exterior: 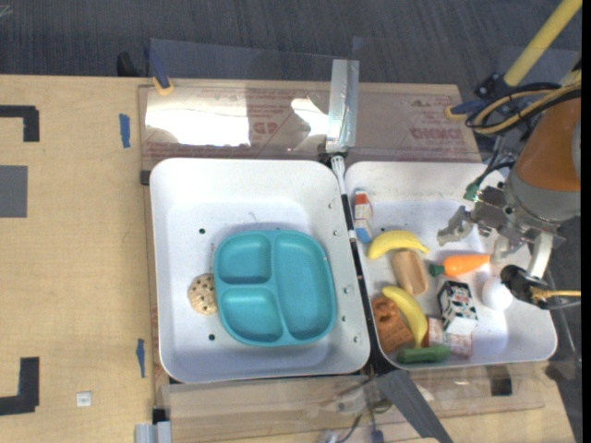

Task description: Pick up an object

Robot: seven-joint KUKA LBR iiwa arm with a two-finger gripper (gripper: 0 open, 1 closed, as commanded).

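camera view: right bin (517,212) at centre-right of frame holds the toy food.
tool (503,238): over the bin's right part, can't tell its state tbh.
carrot (464,264): just beside it, looks light, hard, slick plastic.
grab spot: I'd pinch across its thick middle.

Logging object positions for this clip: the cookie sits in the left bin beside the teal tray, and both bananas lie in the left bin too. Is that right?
Not quite. The camera view shows the cookie in the left bin beside the teal tray, but both bananas lie in the right bin.
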